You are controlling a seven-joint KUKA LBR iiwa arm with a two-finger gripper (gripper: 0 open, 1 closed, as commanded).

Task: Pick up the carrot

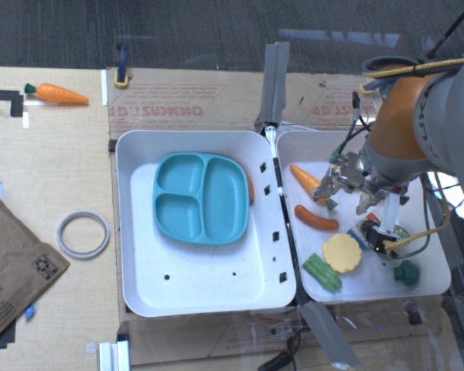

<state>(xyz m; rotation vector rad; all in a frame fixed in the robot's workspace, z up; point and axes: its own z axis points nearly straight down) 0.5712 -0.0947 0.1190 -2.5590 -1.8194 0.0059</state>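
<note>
Carrot (304, 179) lies in the right bin (441, 273), upper left part, near the divider. Long axis runs diagonal, upper left to lower right; which end is the tip I can't tell. Tool (345, 192) hangs just right of it, slightly lower, fingers spread apart with nothing between them. Judgement: tool needs a short shift left and up, fingers closing across the diagonal. Sausage (316, 219) sits just below the carrot, yellow disc (342, 253) and green piece (322, 273) lower. Second carrot (56, 93) on the tabletop (46, 176), upper left of frame, well apart. Blue plate (201, 198) in left bin (135, 230).
</note>
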